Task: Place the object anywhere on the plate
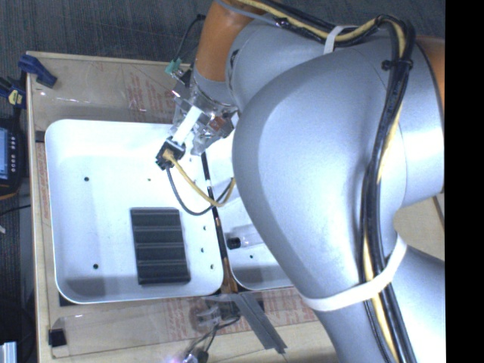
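None of the task looks done. The end effector (203, 131) hangs over the far edge of the left bin (83, 203); whether it is apart or together, I cannot tell. The black ribbed slab (159, 245), likely the object, lies flat at the bin's near side, well apart from it.

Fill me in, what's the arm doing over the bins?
The arm reaches in from the right, covering much of the right bin. Its gripper hangs over the upper right part of the left bin; whether it holds anything can't be told from this angle. A black ribbed slab lies flat in the left bin, toward its lower edge, well apart from the gripper. No plate is recognisable as such.
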Controlling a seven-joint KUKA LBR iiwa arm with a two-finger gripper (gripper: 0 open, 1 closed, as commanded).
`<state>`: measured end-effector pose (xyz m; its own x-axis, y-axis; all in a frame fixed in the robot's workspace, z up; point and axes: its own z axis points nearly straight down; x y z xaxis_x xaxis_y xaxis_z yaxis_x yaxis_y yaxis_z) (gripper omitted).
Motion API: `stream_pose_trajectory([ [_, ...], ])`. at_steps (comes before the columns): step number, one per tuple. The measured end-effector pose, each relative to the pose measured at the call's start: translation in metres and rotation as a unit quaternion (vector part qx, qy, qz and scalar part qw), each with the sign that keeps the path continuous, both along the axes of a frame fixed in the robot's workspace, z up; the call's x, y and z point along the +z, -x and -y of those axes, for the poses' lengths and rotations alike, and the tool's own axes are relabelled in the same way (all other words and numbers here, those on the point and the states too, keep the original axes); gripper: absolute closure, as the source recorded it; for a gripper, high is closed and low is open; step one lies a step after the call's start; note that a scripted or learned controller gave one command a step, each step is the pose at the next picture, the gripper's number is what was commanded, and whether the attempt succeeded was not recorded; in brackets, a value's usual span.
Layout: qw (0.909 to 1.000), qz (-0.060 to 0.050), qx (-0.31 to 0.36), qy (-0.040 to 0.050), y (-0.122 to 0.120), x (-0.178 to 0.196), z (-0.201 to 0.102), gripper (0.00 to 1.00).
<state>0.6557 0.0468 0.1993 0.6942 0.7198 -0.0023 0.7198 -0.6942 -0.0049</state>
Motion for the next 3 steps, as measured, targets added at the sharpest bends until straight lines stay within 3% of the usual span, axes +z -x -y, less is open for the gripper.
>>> stream_pose_trajectory([
  [1,0.9975,0.001,-0.07,0.0002,0.005,0.063,-0.012,1.0],
  [2,0.9894,-0.002,-0.145,0.0012,0.091,-0.004,0.031,1.0],
  [3,0.9817,-0.001,-0.19,0.002,0.179,-0.009,0.001,1.0],
])
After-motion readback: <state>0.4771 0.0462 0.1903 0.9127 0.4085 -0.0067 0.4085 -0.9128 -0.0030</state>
